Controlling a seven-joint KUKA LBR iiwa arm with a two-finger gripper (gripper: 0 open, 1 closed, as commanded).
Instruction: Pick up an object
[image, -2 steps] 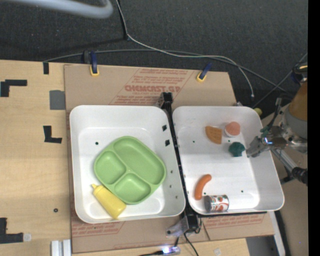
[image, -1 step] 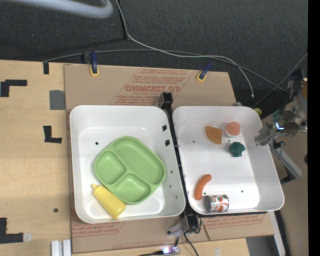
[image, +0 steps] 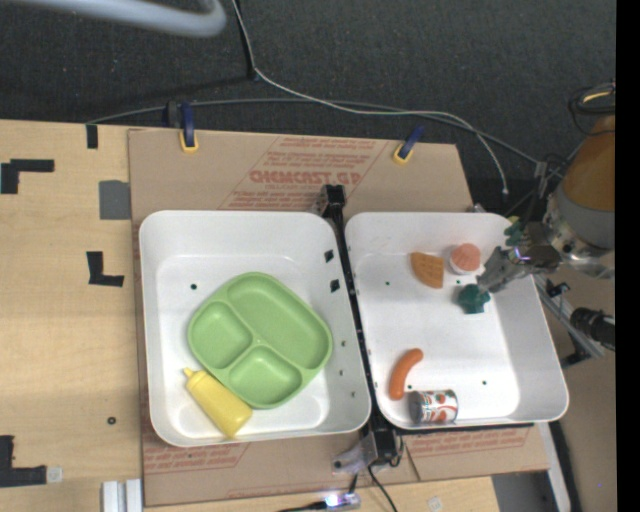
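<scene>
Overhead, the gripper (image: 492, 280) reaches into the right bin (image: 520, 390) just beside a dark green piece (image: 472, 299); whether it grasps anything cannot be told. Nearby lie an orange wedge (image: 428, 268), sausage (image: 404, 372) and can (image: 433, 406)

Right bin (image: 520, 330): bare floor mid and right; obstacles are bread piece (image: 428, 268), pink-topped item (image: 465, 258), green piece (image: 472, 299) up top; sausage (image: 404, 371), can (image: 433, 406) at front-left.

Glossy green plastic plate (image: 260, 338); smooth white bins (image: 160, 300); matt cardboard underlay (image: 300, 170).
</scene>
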